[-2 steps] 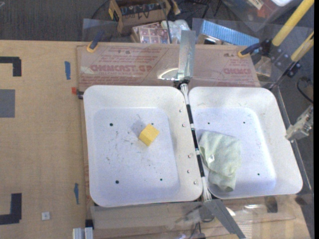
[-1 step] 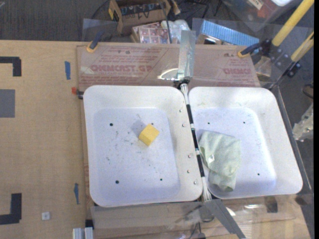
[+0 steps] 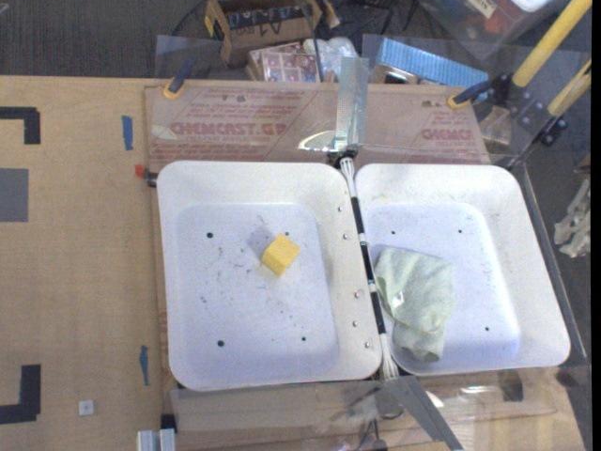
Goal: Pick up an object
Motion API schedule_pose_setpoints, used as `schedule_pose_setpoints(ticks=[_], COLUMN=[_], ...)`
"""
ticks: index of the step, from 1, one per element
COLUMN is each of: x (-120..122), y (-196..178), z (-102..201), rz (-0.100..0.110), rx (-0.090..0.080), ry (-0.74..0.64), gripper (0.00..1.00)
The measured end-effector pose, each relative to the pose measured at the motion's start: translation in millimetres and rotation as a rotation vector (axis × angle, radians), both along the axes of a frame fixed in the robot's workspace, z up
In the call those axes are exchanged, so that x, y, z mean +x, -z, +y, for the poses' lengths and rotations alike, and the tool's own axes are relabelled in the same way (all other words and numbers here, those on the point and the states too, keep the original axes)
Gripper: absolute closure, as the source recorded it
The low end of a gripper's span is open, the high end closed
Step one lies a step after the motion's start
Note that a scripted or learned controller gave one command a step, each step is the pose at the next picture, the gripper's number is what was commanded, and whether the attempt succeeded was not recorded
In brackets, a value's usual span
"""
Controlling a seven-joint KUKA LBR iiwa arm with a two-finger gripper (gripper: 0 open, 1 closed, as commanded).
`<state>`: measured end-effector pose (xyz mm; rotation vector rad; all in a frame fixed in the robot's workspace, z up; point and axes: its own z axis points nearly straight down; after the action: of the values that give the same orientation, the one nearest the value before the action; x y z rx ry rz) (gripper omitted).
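**Two bins, one block, one cloth**

Two shallow white bins sit side by side on the bench, their inner rims meeting along a seam that runs from the far edge toward the near edge. The left bin [image 3: 188, 195] carries a small yellow block [image 3: 280, 255], resting on the flat floor a little right of centre and somewhat toward the far side. It stands apart from every wall: the sloped rim on the seam side is the nearest to it, while the left wall and near wall lie well away. The floor around it is bare apart from dark specks and scuffs (and a few small round holes toward the corners), so there is open room on all sides of the block.

The right bin [image 3: 488, 205] holds a crumpled pale green cloth [image 3: 416, 299]. It lies in the near-left part of that bin, pressed up against the seam-side wall and reaching down to the near rim. The far half and the right side of this bin's floor are open.

How the gripper stands cannot be told from this view.

Beyond the far rims, a clear sheet [image 3: 310, 125] lies flat, held by clamps at its corners, with clutter behind it.
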<state>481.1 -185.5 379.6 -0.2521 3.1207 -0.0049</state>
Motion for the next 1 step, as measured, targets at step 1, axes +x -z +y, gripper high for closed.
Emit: schedule_pose_setpoints(ticks=[1], x=[9.9], y=[-20.2], z=[14.1], rz=[0.000], rx=[0.000], ry=[-0.056], gripper=[1.00])
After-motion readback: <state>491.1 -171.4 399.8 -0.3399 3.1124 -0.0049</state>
